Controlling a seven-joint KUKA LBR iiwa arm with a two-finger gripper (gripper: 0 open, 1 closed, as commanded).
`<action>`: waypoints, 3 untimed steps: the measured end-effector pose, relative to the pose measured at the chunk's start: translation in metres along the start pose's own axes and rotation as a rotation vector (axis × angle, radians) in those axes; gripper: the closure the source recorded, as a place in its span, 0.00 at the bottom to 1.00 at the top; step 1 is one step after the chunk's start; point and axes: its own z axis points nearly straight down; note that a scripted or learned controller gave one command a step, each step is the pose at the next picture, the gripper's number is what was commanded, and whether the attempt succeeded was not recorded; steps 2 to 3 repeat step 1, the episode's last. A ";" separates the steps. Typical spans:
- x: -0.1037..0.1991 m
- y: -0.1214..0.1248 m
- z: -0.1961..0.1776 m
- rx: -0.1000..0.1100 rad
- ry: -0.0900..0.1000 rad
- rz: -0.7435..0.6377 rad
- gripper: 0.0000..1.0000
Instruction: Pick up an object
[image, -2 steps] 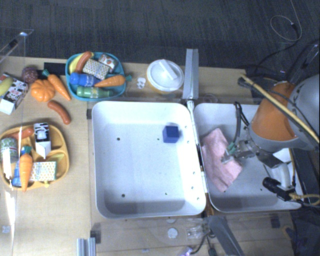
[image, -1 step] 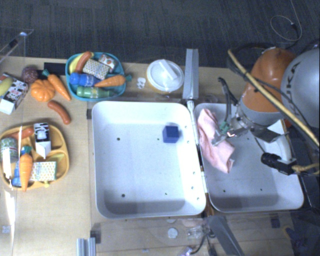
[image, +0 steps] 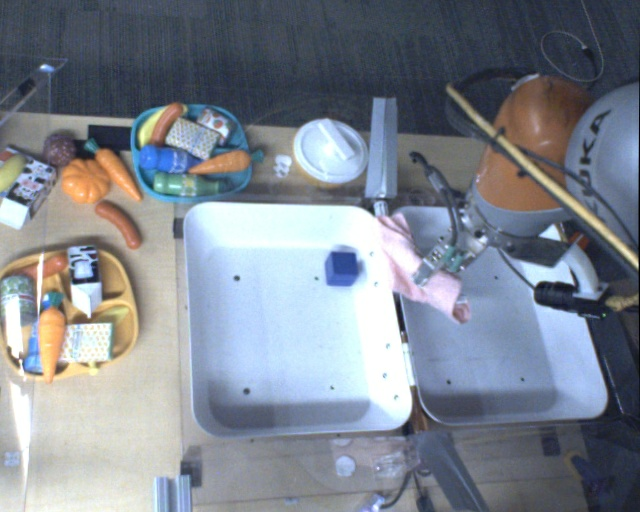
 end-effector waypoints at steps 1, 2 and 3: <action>-0.031 0.036 0.030 0.000 0.000 0.033 1.00; -0.031 0.036 0.030 0.000 0.000 0.033 1.00; -0.031 0.036 0.030 0.000 0.000 0.033 1.00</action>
